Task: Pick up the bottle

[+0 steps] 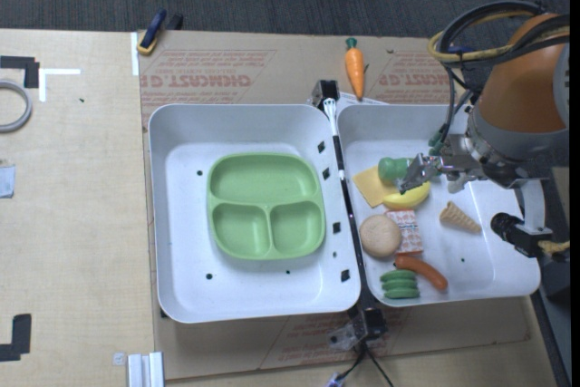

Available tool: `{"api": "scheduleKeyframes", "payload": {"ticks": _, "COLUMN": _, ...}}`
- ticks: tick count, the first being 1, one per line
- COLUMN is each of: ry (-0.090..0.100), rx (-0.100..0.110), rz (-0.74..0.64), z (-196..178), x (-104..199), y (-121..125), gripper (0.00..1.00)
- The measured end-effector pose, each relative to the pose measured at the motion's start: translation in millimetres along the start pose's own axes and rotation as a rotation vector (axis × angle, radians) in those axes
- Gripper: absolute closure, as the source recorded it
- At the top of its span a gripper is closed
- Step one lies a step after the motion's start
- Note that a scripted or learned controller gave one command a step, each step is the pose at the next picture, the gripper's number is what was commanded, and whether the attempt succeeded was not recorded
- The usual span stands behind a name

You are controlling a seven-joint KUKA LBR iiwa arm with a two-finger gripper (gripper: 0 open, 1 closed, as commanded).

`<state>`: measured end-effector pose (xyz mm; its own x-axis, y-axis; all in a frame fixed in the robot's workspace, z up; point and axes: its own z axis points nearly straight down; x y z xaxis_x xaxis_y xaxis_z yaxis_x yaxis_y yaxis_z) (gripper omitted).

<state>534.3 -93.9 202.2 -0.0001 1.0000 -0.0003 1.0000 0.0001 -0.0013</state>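
the grey arm with orange band reaches in from the right, wrist bent down over the right white bin. its two-finger gripper hangs just beside the small green bottle, above the banana; how far it is open, cannot tell.

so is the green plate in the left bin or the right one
In the left bin. The green plate lies flat on its floor, apart from the toy food in the right bin.

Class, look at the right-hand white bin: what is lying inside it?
Inside the right white bin: a yellow cheese wedge, green bottle, banana, bun, cone, sausage, green pea pod. The gripper covers whatever lies under it.
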Motion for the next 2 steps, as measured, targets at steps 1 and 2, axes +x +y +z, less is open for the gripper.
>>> {"api": "scheduleKeyframes", "payload": {"ticks": 1, "ry": -0.001, "rx": 0.0, "rz": 0.001, "z": -9, "x": 0, "y": 0, "gripper": 1.0}}
{"api": "scheduleKeyframes", "payload": {"ticks": 2, "ry": -0.001, "rx": 0.0, "rz": 0.19, "z": -71, "x": 21, "y": -52, "gripper": 1.0}}
